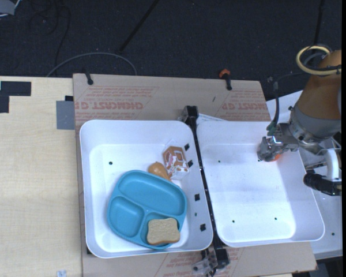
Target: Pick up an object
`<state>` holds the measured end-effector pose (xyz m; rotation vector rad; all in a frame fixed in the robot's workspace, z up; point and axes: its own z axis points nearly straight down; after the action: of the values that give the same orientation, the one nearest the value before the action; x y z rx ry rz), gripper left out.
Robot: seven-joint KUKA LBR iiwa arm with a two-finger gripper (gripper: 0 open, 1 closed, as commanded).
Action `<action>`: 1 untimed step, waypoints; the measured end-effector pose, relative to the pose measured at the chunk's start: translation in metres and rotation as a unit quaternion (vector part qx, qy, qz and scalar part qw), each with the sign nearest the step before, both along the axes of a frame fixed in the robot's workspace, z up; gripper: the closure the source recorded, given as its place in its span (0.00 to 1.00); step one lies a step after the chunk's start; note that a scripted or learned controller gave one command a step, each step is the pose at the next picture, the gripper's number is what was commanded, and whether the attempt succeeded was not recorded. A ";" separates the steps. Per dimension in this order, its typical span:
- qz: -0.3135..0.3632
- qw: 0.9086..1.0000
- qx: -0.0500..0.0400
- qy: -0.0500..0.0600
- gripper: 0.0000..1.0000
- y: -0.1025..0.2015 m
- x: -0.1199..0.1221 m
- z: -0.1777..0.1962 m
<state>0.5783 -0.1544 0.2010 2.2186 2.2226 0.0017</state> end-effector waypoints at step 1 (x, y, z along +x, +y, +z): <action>0.000 1.000 0.000 0.000 1.00 -0.001 0.001 0.051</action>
<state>0.5789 -0.1553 0.2522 2.2180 2.2218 0.0018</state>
